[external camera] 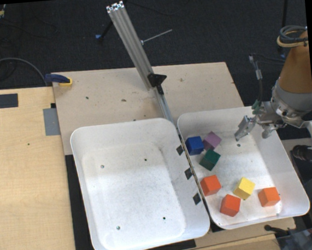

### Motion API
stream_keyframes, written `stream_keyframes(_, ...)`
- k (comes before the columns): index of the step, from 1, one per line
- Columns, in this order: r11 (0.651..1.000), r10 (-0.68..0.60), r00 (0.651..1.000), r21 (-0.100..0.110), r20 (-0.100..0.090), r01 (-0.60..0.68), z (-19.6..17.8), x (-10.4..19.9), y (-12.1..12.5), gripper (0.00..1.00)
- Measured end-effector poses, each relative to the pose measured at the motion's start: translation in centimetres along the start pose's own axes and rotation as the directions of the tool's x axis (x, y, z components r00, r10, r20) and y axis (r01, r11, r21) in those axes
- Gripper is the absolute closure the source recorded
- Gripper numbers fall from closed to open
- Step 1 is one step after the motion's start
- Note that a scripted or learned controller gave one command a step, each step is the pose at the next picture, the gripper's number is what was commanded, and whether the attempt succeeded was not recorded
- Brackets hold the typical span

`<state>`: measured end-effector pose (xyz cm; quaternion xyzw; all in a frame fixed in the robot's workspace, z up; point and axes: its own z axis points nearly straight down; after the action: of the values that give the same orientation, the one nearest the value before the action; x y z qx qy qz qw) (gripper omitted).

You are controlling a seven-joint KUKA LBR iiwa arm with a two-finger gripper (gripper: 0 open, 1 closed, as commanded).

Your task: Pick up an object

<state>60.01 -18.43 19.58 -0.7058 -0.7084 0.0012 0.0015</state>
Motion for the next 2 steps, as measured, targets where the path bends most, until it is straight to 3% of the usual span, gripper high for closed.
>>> stream_keyframes(1,1.000,0.000,1.000,0.000,0.000,0.000,0.0,0.0,0.0,0.00)
stream_keyframes(2,1.000,0.001,1.000,0.002,-0.002,0.000,0.1,3.6,-2.7,0.00)
